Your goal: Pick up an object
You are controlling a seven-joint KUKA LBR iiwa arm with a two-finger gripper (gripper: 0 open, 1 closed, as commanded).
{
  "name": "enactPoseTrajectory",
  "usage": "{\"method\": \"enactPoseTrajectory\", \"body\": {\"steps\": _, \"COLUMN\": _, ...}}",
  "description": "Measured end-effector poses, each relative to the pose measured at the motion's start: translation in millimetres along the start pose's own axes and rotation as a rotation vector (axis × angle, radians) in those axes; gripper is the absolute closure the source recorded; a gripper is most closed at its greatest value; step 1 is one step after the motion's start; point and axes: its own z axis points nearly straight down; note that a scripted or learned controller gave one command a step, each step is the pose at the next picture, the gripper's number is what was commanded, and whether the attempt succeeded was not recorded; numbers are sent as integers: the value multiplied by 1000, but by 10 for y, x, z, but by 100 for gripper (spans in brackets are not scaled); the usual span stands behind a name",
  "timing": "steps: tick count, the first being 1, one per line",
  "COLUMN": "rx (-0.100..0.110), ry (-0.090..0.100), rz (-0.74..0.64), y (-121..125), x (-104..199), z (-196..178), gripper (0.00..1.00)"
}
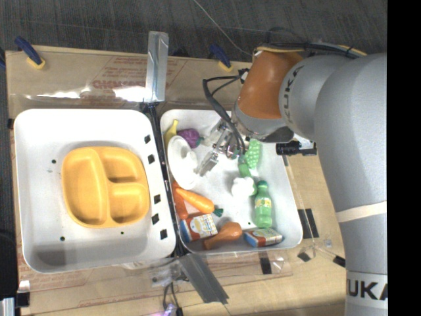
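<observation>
My gripper [216, 157] hangs low over the upper middle of the right bin [289, 196], open, with nothing between its fingers. One fingertip reaches toward a white bowl [180, 155] just to its left. Purple grapes [189, 137] and a yellow banana [171, 129] lie at the bin's upper left. A light green ridged toy [250, 155] sits right of the gripper, with a white lump [242, 186] and a green bottle [262, 204] below it. An orange carrot [195, 200], a small carton [204, 226], a brown-orange piece [225, 234] and a red-blue box [264, 237] lie along the bottom.
The left bin [26, 176] holds a yellow divided plate [105, 184]. The grey arm with its orange band [263, 91] covers the right bin's upper right corner. A black divider [158, 176] runs between the bins.
</observation>
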Motion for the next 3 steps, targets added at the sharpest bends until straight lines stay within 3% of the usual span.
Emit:
{"method": "enactPoseTrajectory", "body": {"steps": 1, "rx": -4, "ry": 1, "rz": -20, "y": -752, "x": 4, "z": -3, "gripper": 0}}
{"method": "enactPoseTrajectory", "body": {"steps": 2, "rx": -6, "ry": -2, "rz": -29, "y": -715, "x": -3, "z": -116, "gripper": 100}}
{"method": "enactPoseTrajectory", "body": {"steps": 3, "rx": -8, "ry": -7, "rz": 85, "y": -167, "x": 77, "z": -1316, "gripper": 100}}
